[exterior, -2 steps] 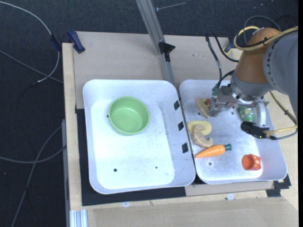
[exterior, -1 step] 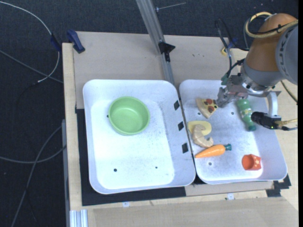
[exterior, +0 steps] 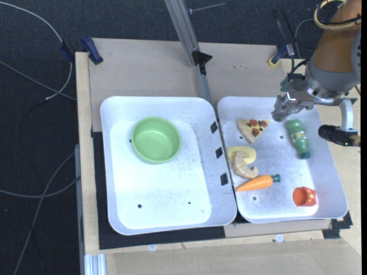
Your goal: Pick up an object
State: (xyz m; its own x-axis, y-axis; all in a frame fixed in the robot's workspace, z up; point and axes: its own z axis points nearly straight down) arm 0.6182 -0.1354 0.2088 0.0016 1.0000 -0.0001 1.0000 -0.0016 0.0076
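The claw (exterior: 282,112) hangs over the far part of the right bin (exterior: 332,171), close to the bench's (exterior: 149,67) right edge. I cannot tell how it is set, and I see nothing in it. A green bottle (exterior: 298,137) lies just beside it, toward the near side. A pizza slice (exterior: 252,129) lies in the same bin, nearer the middle. Below the pizza sits a pale curved piece (exterior: 243,160), touching an orange carrot (exterior: 256,182). A small orange cup (exterior: 304,196) sits near the bin's near right corner. In the left bin (exterior: 114,171) rests a green bowl (exterior: 156,139).
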